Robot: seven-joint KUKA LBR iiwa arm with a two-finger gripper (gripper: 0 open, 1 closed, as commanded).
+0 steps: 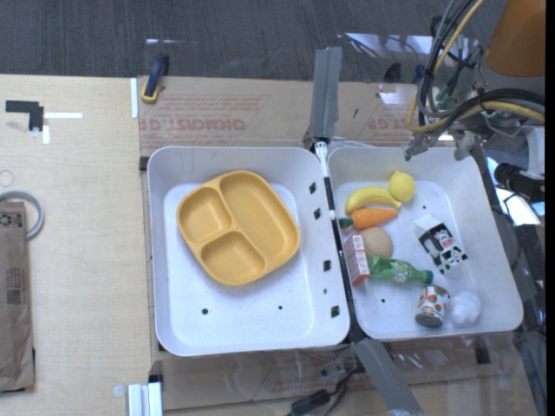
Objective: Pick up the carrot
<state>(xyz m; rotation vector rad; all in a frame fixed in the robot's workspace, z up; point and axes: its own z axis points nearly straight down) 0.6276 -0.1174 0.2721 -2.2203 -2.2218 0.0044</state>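
The carrot (375, 218) lies below and left of my gripper (442, 141), long axis nearly left-right, under the banana (371, 199). Whether my grasping part is released, I cannot tell.

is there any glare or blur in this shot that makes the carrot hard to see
In the camera view the carrot is sharp and evenly lit, a clear orange against the white right bin; the bin floor is bright but not blown out; glare sits on the clear plastic behind the bins; the arm's orange band at the upper right is soft and blurred.
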